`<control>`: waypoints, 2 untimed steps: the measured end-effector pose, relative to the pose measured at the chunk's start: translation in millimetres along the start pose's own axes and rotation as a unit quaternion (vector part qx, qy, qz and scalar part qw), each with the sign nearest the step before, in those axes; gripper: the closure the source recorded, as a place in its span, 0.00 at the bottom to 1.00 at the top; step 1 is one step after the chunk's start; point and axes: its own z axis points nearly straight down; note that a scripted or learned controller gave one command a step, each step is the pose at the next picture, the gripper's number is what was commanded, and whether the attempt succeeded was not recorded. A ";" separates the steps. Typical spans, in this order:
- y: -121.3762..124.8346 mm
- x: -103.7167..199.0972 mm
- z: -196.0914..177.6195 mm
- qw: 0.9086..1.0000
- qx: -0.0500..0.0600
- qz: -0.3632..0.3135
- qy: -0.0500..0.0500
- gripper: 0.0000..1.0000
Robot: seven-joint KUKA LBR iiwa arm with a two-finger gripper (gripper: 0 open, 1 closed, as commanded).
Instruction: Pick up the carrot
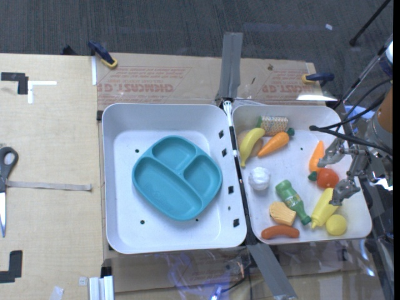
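Observation:
The carrot (pixel 274 144) is orange with a green top and lies slanted in the right bin (pixel 294 161), near its back left, between a banana (pixel 250 142) and a corn cob (pixel 274 124). My gripper (pixel 336 174) hangs over the right side of that bin, well to the right of the carrot. Its two fingers are spread open, one fingertip (pixel 329 157) by a small orange piece (pixel 316 156) and the other near a yellow bottle (pixel 323 206). A red tomato (pixel 326 179) sits about between them, not gripped.
The left bin (pixel 119 230) holds a blue divided plate (pixel 178 177). Around the carrot in the right bin lie a white garlic bulb (pixel 259 179), a green bottle (pixel 292 200), a cheese wedge (pixel 282 214), a red sausage (pixel 280 232) and a lemon (pixel 336 224).

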 end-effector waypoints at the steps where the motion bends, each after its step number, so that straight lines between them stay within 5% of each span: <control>1: -10.8 -33.7 127.3 0.996 0.000 0.088 -0.001 0.00; 2: 58.0 -78.2 128.0 1.000 0.000 0.014 -0.001 0.00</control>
